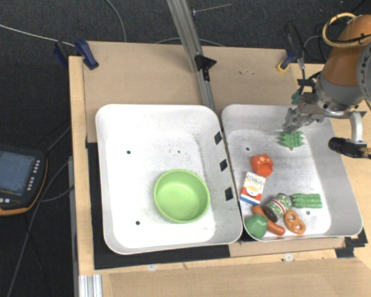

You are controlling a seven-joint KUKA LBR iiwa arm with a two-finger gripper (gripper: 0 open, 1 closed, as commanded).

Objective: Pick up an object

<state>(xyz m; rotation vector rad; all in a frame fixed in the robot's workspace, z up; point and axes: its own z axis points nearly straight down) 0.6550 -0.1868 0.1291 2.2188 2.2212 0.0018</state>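
Right bin's (340, 184) front — toy clutter (278, 209)

The arm (352, 54) is rounded, with an orange band above a grey wrist; a yellowish cable (335, 25) loops beside its upper segment.

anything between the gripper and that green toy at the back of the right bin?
Nothing visible. The gripper sits directly over the green toy near the right bin's far end, with no other object around it. The red toy and the rest of the pile lie nearer the camera, off the path.
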